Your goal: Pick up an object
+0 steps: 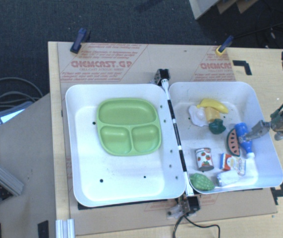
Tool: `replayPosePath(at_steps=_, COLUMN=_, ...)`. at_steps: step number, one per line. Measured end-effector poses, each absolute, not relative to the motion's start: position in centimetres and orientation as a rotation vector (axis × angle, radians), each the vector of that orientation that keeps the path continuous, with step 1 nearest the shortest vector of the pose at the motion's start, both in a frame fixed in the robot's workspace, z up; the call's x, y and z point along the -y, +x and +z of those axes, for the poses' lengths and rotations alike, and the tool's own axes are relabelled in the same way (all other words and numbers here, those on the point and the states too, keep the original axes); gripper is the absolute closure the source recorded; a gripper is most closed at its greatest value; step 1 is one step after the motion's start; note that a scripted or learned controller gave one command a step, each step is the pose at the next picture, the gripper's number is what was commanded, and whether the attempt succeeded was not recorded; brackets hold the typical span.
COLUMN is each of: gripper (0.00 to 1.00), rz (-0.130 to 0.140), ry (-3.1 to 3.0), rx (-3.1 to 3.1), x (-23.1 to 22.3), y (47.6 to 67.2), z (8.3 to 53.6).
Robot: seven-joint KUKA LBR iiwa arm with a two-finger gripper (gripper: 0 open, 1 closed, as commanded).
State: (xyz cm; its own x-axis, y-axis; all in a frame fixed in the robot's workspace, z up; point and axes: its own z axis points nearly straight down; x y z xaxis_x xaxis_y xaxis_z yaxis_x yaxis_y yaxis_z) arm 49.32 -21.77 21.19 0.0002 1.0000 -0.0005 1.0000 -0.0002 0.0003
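Reaching over the table's right edge, the hand (pixel 258 129) sits beside a blue bottle (pixel 242 135); grip state indeterminable.

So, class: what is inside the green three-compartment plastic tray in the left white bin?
All three compartments of the green three-compartment plastic tray show bare green plastic, with no item in them. The tray covers the left white bin's floor beneath it.

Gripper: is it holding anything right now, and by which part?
Cannot be told. The gripper sits at the right bin's right edge, close to the blue bottle and watermelon slice, but no thing is clearly seen in it.
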Motion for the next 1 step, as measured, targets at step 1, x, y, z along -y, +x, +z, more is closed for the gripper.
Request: replayPosePath(at_steps=1, gripper=0.00, rz=0.001, ry=2.220, rx=-2.222, x=20.59, y=57.23, z=8.42)
